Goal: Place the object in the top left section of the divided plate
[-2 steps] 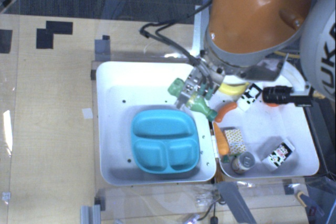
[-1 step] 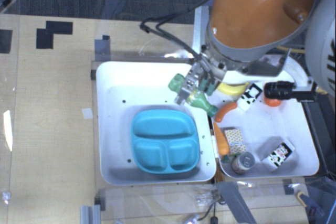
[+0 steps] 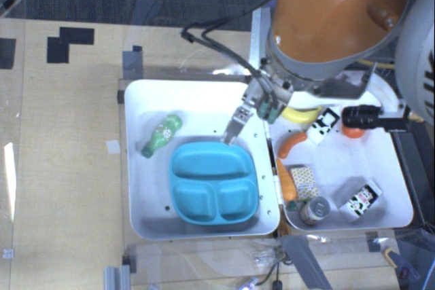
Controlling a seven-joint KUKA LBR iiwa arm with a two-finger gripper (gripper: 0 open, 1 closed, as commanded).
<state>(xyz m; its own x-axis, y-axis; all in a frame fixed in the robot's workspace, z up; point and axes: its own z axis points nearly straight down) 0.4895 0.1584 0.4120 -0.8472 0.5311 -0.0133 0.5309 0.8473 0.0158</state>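
Observation:
A blue divided plate [image 3: 212, 165] lies in the left white bin [image 3: 146, 214], with one long section at the far side and two small ones at the near side; all sections look bare. A green toy bottle [image 3: 161, 134] lies on the bin floor to the plate's upper left. My gripper [image 3: 235, 127] hangs slanted over the bin, its tip just above the plate's far right rim. I see nothing held at the tip. The big orange arm body hides what lies behind it.
The right bin [image 3: 401, 210] holds a banana [image 3: 299, 115], a red-orange sausage [image 3: 293, 143], a carrot [image 3: 289, 185], a can [image 3: 314, 209], a patterned box [image 3: 360, 200] and a checkered piece [image 3: 326, 122]. A ridge [image 3: 272, 166] separates the bins.

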